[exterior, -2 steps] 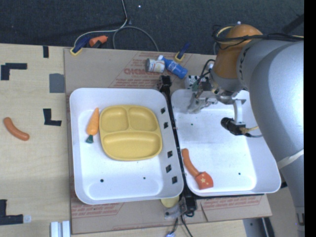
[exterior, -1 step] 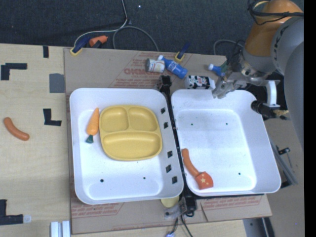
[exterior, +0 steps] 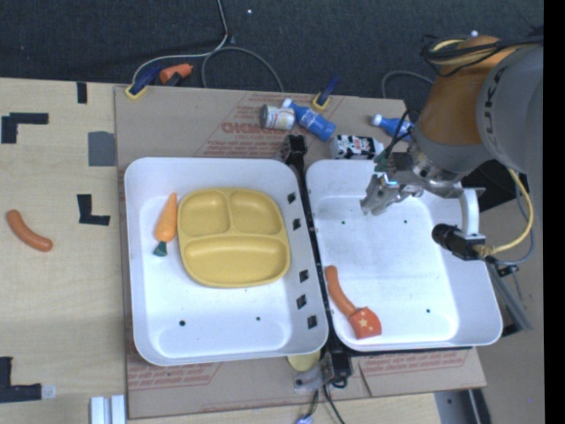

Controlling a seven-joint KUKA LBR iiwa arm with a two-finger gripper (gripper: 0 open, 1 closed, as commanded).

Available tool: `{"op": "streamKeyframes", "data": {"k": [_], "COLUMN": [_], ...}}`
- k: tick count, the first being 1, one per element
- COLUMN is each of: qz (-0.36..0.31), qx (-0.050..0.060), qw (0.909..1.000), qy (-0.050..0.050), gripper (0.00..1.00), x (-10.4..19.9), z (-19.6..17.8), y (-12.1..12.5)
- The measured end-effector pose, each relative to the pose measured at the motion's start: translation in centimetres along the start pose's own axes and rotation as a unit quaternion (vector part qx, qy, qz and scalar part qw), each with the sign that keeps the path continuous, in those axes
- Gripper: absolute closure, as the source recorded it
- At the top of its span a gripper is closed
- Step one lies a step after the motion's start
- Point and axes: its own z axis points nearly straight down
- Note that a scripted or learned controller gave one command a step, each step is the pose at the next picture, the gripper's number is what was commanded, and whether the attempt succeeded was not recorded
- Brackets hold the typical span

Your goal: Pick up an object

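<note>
Nothing is lifted yet: your gripper [exterior: 378,197] hangs at the right bin's [exterior: 468,321] far edge; I cannot tell the jaws' state.

Yellow tray [exterior: 234,237], orange carrot [exterior: 166,219] (green-tipped), white bins [exterior: 141,263].

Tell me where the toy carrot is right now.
The toy carrot lies in the left bin, against the left edge of the yellow divided plate, near that bin's left wall.
</note>
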Motion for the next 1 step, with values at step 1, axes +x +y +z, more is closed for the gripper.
{"op": "streamKeyframes", "data": {"k": [1], "qz": [0.001], "qx": [-0.002], "qw": [1.0000], "qy": [-0.001], "gripper": [0.00], "x": [-0.22], "z": [0.08], "y": [0.26]}}
